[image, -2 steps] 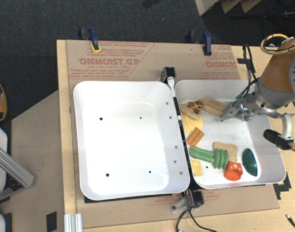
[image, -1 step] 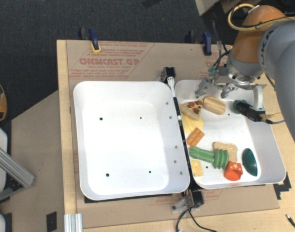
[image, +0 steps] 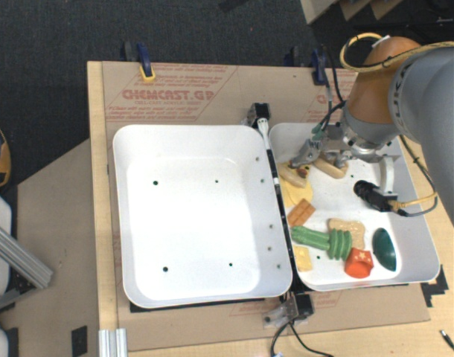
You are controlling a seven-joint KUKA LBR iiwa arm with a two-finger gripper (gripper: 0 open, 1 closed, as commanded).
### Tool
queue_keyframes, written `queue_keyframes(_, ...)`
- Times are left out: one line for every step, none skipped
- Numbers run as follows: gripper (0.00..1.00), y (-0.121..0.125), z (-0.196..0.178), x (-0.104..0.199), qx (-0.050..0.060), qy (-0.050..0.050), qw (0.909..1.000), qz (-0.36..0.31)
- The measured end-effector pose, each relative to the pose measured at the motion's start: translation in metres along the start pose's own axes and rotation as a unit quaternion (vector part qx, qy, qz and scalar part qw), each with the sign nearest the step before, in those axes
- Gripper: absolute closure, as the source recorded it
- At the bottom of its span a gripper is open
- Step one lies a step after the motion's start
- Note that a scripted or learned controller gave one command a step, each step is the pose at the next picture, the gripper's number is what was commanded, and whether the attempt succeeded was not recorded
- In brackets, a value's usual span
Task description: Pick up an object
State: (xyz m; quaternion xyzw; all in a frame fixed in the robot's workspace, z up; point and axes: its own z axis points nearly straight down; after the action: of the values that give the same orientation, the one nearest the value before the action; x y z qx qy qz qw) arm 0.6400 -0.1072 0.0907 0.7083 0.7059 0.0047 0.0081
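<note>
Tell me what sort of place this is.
Likely a robotics lab's grasping test bench: a grey robot arm reaches over two white bins on a clamped board, with small toy-like objects in the right bin.

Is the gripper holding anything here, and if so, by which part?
Cannot be told. The gripper is low in the right bin, at the tan pieces, but no object shows between its fingers.

I see my grey arm reaching in from the right, its orange band just above the wrist, the forearm angled downward. The hand hangs low beneath the wrist, its metal linkage pointing toward the left
</note>
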Motion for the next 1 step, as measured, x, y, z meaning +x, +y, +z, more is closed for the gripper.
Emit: queue_keyframes(0.0, -0.0256, -0.0029, 0.005, -0.003, -0.003, 1.0, 0.001)
